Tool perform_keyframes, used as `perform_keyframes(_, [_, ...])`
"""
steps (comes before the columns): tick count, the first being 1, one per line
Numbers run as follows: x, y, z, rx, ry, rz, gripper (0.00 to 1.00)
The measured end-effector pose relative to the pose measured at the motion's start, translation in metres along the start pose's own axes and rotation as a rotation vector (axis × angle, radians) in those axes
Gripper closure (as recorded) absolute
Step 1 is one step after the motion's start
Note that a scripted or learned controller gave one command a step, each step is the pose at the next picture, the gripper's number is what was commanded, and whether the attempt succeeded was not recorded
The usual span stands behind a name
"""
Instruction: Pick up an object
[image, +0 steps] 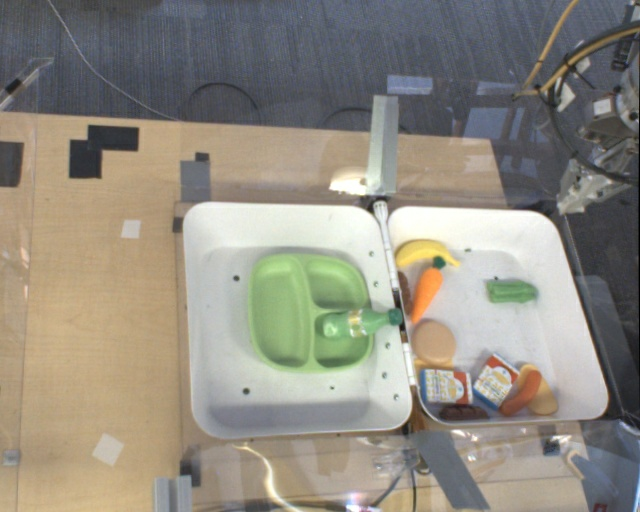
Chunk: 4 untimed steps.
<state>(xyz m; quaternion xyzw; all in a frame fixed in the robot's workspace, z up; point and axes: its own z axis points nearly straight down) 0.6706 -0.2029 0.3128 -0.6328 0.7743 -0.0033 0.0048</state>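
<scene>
two shallow white plastic bins sit side by side on a pale wooden bench, their inner rims touching along a thin metal divider. the left bin has broad bare floor along its left and lower sides. the right bin has open floor across its upper right, around a small green oblong object that lies well apart from the rest. black tape patches mark the bench's upper left corner, and dark grey carpet runs behind the bench.

in the left bin a light green compartmented plastic tray lies flat near the middle. a green bottle with a yellow band lies on its side across the tray's right compartment, its neck pointing to the shared rim.

in the right bin a yellow banana lies just above an orange carrot with a green top, both close to the divider. below them rests a tan round disc. along the lower rim are two small printed cartons, and beside them what may be a sausage and a bread roll, too small to be sure.

the robot arm's end hangs at the upper right, beyond the bins, amid cables; i cannot tell how the tool stands.
</scene>
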Motion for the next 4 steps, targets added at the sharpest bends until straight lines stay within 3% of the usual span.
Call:
perform_keyframes(1, [-0.006, 0.076, -0.018, -0.001, 0.001, -0.231, 1.00])
perform_keyframes(2, [-0.003, 0.022, 0.031, -0.007, -0.004, -0.580, 1.00])
perform_keyframes(3, [-0.047, 0.009, -0.011, -0.001, -0.002, -0.653, 1.00])
perform_keyframes(4, [-0.036, 0.032, 0.002, -0.006, -0.004, -0.943, 1.00])
